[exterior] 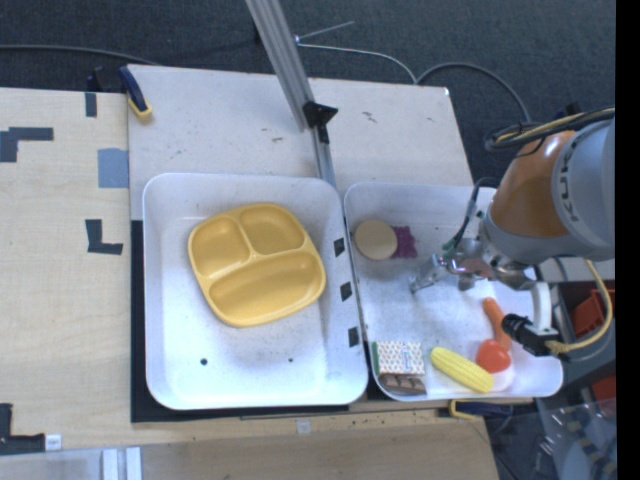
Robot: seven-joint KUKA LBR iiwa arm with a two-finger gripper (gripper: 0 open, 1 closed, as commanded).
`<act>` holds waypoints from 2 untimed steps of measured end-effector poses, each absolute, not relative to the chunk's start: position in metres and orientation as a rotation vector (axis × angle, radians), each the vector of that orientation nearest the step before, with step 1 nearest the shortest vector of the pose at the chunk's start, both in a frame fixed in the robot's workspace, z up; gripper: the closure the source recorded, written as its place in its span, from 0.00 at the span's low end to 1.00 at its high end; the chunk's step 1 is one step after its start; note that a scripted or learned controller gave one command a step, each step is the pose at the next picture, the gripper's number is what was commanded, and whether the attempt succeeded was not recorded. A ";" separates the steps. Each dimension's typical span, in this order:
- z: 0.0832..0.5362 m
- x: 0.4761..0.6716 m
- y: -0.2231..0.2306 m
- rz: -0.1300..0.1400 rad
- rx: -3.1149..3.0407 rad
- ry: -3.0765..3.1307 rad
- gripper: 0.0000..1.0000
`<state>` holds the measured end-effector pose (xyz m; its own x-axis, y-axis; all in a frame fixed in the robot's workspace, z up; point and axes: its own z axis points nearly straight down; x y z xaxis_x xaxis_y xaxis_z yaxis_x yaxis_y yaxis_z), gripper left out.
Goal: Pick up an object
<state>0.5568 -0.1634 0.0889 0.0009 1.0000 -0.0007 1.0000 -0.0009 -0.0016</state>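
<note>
Dark carpet surrounds the bench with its 2 white bins. Over the right bin (380,298), the gripper (432,276) hangs low above bare floor; whether its tips are spread I cannot tell. Nearest lie a tan disc (375,239) and purple scrap (403,241), farther off an orange carrot (494,340), yellow corn (461,369) and a patterned packet (401,361). Best to centre squarely over 1 item before closing. No writing is legible.

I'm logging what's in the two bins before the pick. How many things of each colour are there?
Yellow: 2, the divided plate and the corn cob
Orange: 1, the spoon-like utensil
Tan: 1, the round disc
Purple: 1, the small piece
Patterned: 1, the wafer block
Total: 6
</note>
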 end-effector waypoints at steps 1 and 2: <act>0.090 0.539 -0.088 -0.001 -2.215 -2.228 0.00; 0.089 0.539 -0.091 -0.002 -2.219 -2.223 0.00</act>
